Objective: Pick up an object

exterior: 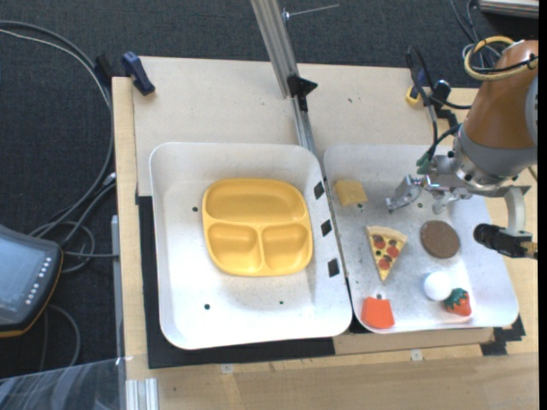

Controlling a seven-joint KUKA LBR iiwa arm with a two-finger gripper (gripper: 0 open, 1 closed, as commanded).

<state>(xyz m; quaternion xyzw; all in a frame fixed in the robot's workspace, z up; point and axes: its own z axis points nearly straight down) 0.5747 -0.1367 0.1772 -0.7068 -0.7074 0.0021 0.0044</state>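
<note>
My gripper point(420, 198) hangs over the back of the right bin point(497, 290), its two metal fingers spread open with nothing between them. A tan square piece point(350, 193) lies to its left. In front of it lie a pizza slice point(386, 250) and a brown round patty point(440, 239). Nearer the front edge are a white egg point(437, 285), a red strawberry point(459, 301) and an orange-red piece point(378, 312). A yellow divided plate point(256, 226) rests in the left bin point(171, 297).
An aluminium post point(282, 49) slants down to the seam between the bins. A blue clamp point(137, 72) sits at the bench's back left corner. A black part point(502, 239) of the arm overhangs the right bin's right side. Cables and a pendant point(24, 273) lie on the floor at left.
</note>
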